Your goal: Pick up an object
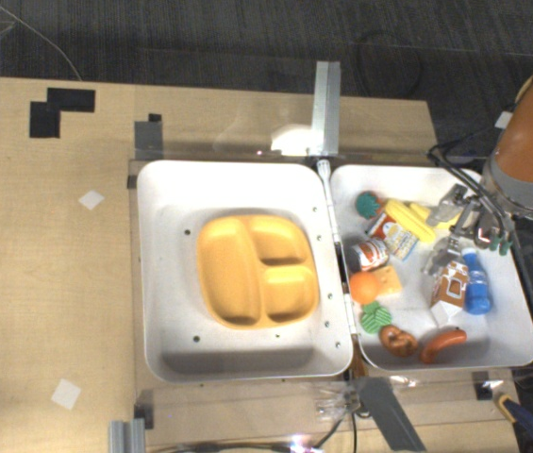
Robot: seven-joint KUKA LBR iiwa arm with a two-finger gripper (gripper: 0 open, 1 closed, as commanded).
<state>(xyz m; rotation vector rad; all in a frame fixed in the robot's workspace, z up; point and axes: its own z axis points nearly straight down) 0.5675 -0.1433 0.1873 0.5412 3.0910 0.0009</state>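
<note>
The right bin [521, 343] holds several small toy foods. Among them are a yellow corn cob [408, 218], a red and white can [371, 254], an orange [367, 287], a brown and white carton [451, 287], a blue bottle [477, 293], a red sausage [442, 343] and a pretzel [398, 340]. My gripper [443, 251] reaches in from the right and hangs low over the bin, just above the carton's upper left edge and left of the blue bottle. Nothing is visibly lifted.
The left bin [162, 338] carries a yellow divided tray [257, 270]. A metal post [326, 111] stands behind the seam between the bins. A green ridged toy [374, 319] and a green-topped piece [369, 202] lie near the right bin's left wall. Cables trail from the wrist at right.
</note>
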